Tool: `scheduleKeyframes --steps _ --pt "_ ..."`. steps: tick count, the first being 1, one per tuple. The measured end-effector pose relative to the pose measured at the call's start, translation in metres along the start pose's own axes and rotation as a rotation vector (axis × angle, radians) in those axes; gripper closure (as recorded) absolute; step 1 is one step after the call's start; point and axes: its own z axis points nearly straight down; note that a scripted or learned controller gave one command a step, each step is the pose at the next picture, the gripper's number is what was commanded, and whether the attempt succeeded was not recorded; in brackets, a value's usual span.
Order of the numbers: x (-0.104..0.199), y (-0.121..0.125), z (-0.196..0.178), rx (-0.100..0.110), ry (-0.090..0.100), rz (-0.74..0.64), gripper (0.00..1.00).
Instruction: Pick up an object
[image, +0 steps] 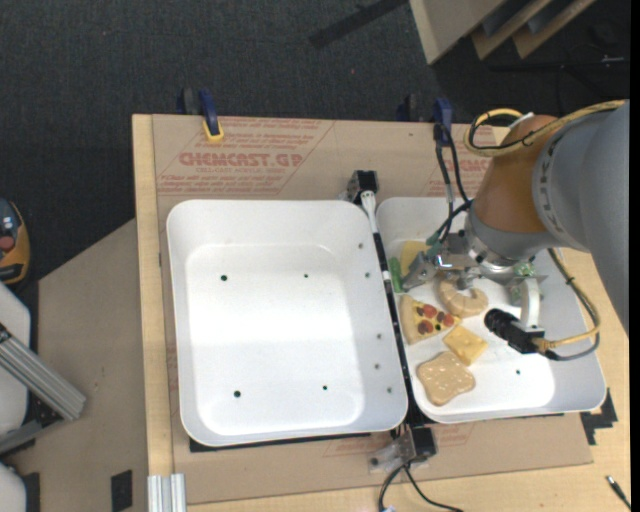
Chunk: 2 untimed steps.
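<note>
That pale tan ring-shaped toy pastry sits in the right white bin, right of centre frame, just under the gripper. Looks light and stiff; I'd pinch across its rim. Fingers' state? Can't tell.

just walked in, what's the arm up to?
The KUKA arm reaches in from the right, with its end effector low over the right bin. That bin holds toy food: a bread slice, a cheese wedge, a pizza slice and a ring-shaped piece right under the end effector. No grasp is visible. The left bin sits alongside.
</note>
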Motion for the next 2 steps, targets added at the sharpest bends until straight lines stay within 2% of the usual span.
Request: scheduleKeyframes --steps 1,2 --pt "-0.063 0.041 -0.003 -0.002 -0.005 0.011 0.00" --pt "-0.026 0.011 -0.174 -0.011 -0.003 0.005 0.00"
